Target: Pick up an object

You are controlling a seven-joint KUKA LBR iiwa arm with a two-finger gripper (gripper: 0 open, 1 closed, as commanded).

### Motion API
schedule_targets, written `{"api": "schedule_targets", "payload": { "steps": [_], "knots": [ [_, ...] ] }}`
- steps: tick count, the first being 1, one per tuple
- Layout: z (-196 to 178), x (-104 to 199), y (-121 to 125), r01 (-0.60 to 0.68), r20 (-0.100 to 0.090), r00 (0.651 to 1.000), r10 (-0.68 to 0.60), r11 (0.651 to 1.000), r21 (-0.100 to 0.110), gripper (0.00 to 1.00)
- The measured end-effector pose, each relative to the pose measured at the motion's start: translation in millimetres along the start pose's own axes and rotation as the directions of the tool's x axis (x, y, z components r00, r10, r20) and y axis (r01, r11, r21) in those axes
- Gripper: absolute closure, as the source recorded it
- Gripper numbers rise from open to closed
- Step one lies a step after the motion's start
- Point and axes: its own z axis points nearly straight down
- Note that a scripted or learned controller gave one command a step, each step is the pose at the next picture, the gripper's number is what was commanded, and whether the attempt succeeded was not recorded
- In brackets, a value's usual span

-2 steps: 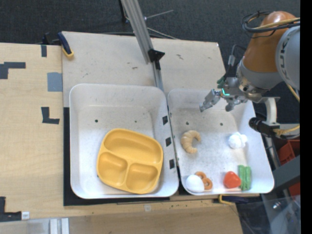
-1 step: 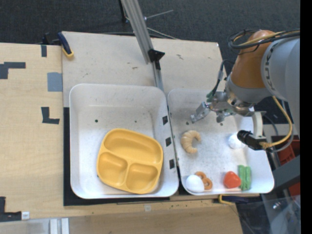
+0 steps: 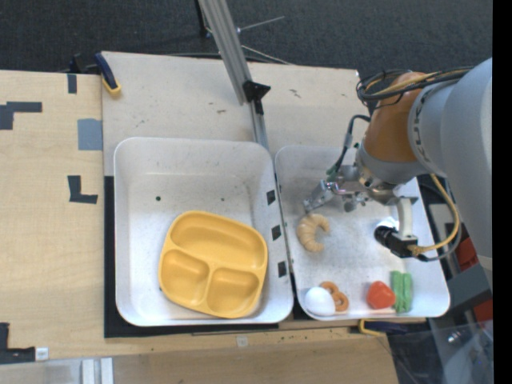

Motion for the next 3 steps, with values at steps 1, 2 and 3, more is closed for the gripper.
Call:
{"api": "schedule_targets", "payload": {
  "steps": [1,2,3],
  "knots": [
    [16.8,0.4,-0.2,0.0,0.001,1.0,0.0,1.0,-0.005,0.0],
    [6.0,1.3,0.0,0.002,0.0,1.0,-0.002,1.0,-0.006,1.0],
    [-55.4,-4.7,-0.4,0.0,0.0,1.0,0.0,1.0,-0.012,1.0]
  ]
}}
